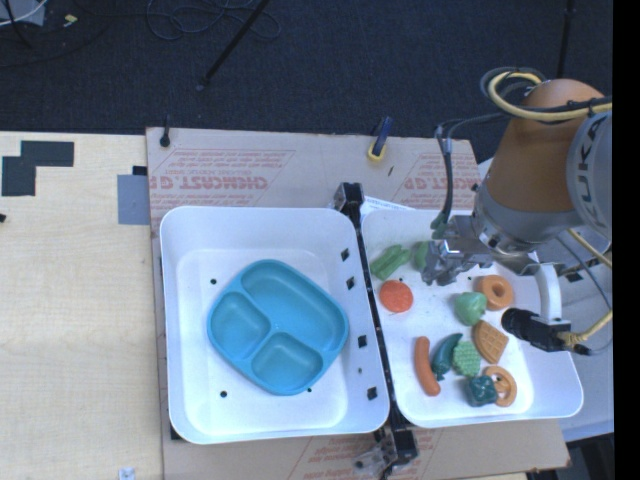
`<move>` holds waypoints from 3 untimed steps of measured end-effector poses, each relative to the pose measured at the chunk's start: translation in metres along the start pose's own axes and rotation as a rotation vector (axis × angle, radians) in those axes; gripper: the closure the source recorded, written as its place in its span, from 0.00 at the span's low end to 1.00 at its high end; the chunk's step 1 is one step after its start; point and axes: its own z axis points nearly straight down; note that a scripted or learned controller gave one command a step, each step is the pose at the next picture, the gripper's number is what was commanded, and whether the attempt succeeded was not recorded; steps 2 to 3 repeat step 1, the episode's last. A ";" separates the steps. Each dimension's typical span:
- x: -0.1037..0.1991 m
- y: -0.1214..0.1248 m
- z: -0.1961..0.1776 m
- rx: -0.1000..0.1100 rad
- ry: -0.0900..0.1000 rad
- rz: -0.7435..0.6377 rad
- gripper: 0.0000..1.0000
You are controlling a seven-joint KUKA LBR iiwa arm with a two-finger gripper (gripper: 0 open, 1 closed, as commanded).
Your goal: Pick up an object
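Observation:
My gripper (441,264) hangs low over the back of the right bin (560,393), below the grey and orange arm. Just to its left lies a green pepper-like toy (394,260). An orange-red round toy (397,297) sits in front of it to the left. A green lump (469,307) and a brown doughnut (494,292) lie to its front right. No object shows in the gripper.
Toward the front of the right bin lie an orange sausage (426,365), a dark teal piece (446,353), a green floret (467,360), a waffle piece (489,341) and a pretzel (503,385). A blue divided plate (277,325) lies in the left bin (185,268). A black divider (365,308) separates the bins.

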 end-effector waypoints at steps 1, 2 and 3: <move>0.000 -0.016 0.010 0.004 0.000 0.000 1.00; 0.000 -0.016 0.010 0.004 0.000 0.000 1.00; 0.000 -0.016 0.010 0.004 0.000 0.000 1.00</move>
